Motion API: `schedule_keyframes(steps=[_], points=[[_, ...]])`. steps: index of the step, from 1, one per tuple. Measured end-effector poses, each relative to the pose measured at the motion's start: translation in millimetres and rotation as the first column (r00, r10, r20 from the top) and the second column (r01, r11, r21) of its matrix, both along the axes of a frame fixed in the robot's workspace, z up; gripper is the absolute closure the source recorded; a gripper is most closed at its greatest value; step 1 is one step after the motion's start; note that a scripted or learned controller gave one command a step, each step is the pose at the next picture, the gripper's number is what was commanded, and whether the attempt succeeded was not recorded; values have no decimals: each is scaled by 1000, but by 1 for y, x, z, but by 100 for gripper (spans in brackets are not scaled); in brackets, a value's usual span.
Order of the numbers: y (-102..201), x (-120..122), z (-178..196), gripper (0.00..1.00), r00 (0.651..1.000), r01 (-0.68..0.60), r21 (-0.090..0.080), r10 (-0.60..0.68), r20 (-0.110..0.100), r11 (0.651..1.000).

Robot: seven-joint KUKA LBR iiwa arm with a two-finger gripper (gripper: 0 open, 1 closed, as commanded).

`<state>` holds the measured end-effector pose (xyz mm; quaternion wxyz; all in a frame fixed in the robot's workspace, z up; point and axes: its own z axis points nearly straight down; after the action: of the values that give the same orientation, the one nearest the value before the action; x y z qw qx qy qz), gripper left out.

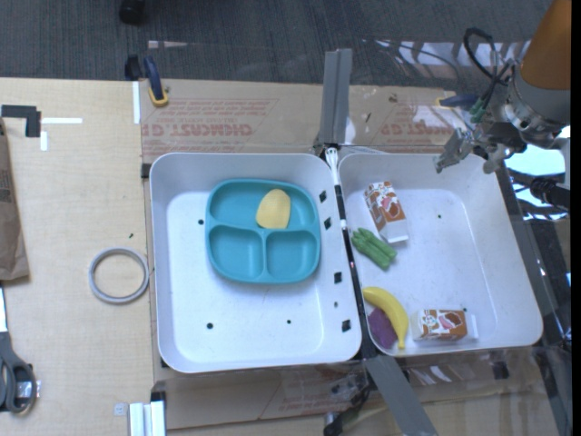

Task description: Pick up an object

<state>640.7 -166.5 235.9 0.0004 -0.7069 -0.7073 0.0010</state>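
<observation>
Approach step: nothing is held yet, and an object remains to be chosen.

In the left bin [172, 271] a yellow piece [273, 209] is seen on a blue tray [263, 232]. In the right bin [490, 271] beans [374, 247], a carton [386, 212], a banana [388, 310] and a second carton [443, 324] are laid. Above its far right corner the gripper [475, 151] is poised, fingers spread wide and empty. A descent onto one object is judged to be needed next.

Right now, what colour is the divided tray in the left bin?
Teal blue; the divided tray shows plainly in the camera view.
</observation>
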Motion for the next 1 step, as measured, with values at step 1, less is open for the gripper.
schedule_keyframes(steps=[1], points=[[-31,19,164,0,998,61,-1,-61,1,998]])
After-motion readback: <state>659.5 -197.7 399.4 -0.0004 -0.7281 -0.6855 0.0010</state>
